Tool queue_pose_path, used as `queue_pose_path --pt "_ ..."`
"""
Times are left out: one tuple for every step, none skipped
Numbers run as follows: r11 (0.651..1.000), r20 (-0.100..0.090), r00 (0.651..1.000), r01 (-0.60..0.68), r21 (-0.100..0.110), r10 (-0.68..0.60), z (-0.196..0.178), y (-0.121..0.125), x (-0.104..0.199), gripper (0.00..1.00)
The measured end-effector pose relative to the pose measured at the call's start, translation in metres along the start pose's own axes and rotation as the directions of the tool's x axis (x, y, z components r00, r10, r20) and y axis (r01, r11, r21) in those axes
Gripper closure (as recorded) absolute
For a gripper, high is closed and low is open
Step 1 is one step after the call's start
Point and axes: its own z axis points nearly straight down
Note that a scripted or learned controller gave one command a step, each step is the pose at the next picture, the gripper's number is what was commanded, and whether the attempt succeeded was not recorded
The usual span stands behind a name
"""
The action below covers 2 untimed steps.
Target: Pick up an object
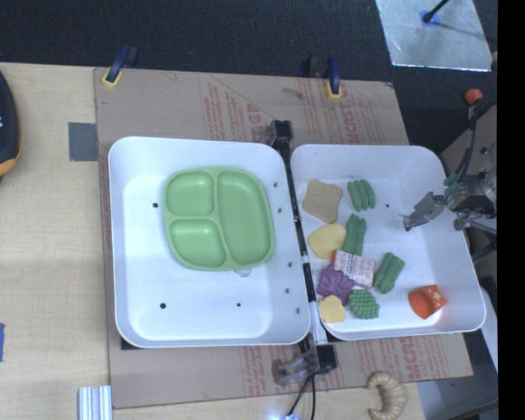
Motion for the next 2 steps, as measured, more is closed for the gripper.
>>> queue_pose_path --pt "1.0 -0.003 1.0 0.001 0.008 -0.001 0.059 -0.027 0.022 0.0" --pt "1.0 -0.002 1.0 0.002 -0.002 -0.002 0.135 -0.01 0.033 0.0"
